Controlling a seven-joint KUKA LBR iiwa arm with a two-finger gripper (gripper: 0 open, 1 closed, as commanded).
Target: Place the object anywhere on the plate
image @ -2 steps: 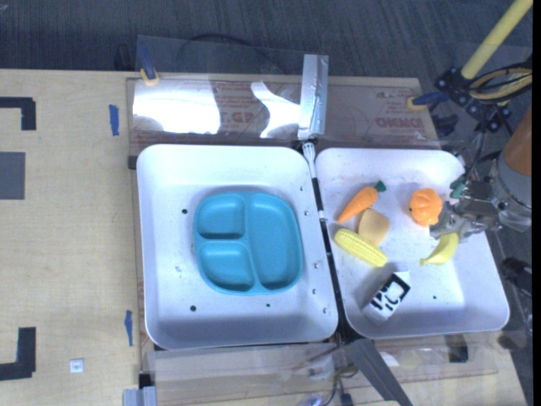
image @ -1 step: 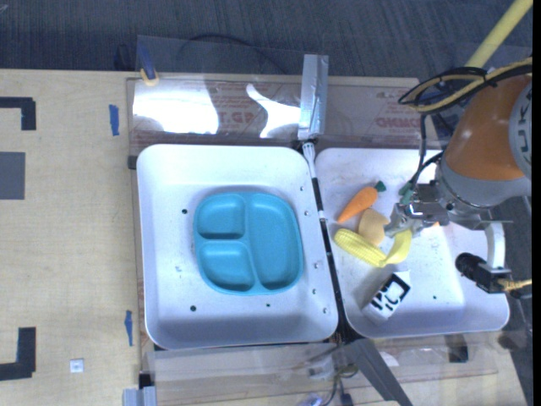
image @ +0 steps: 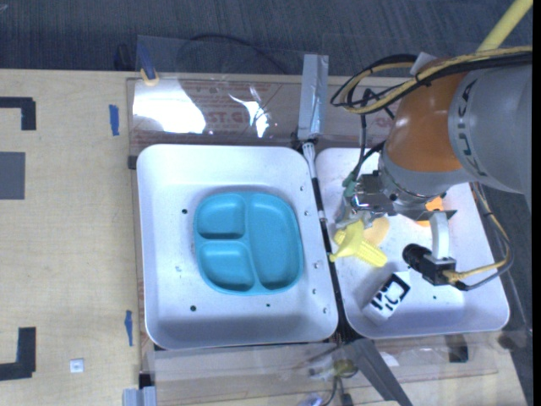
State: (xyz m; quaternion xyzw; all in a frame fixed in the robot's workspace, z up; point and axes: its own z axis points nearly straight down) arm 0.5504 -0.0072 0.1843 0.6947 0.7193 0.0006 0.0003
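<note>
A blue plate with three compartments lies in the middle of the left bin. A yellow object rests in the right bin, close to the wall between the two bins. My gripper hangs from the wrist right above the yellow object's upper end and hides part of it. Whether it touches or holds the object is hidden by the wrist.
An orange piece peeks out beside the wrist in the right bin. A black-and-white item lies near that bin's front. A black cable plug with a yellow lead hangs off the arm over the bin.
</note>
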